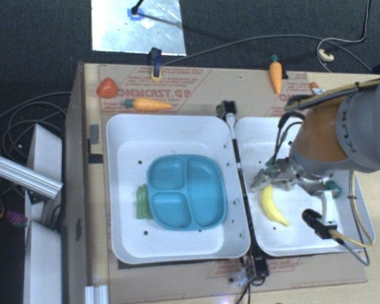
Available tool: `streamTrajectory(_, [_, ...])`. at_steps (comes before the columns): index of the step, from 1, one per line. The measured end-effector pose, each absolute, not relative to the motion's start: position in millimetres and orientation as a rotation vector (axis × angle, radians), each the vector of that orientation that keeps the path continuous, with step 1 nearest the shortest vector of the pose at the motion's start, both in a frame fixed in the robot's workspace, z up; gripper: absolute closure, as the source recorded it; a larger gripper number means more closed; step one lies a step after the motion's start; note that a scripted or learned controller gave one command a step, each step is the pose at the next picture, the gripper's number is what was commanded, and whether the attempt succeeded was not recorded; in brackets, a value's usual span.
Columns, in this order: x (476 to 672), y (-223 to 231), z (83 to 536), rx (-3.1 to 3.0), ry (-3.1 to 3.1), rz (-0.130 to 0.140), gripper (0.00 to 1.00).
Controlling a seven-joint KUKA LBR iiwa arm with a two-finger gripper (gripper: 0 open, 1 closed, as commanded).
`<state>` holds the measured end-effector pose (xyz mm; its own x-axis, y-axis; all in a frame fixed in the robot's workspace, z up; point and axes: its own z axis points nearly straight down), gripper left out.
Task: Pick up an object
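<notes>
A yellow banana (273,206) lies in the right bin (259,132), near its left wall. My gripper (266,177) hangs just above the banana's upper end, at the end of the grey arm that comes in from the right. Nothing shows between it and the banana. In the left bin (123,138) sits a blue divided plate (187,191) with a green object (142,202) against its left side.
On the bench behind the bins lie an orange carrot (153,105), a second carrot (276,75) and a red tomato-like thing (107,88). A black divider (236,160) runs between the bins. The arm's body covers the right bin's far right part.
</notes>
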<state>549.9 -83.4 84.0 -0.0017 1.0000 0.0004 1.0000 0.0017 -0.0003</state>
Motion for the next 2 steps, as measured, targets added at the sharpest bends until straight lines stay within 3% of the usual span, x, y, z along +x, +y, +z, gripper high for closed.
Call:
streamTrajectory(1, [550.8, -83.4, 94.6, -2.219, -2.226, -0.003, 1.00])
streamTrajectory(2, [541.8, -130.4, 147.5, -2.224, -2.224, -0.002, 1.00])
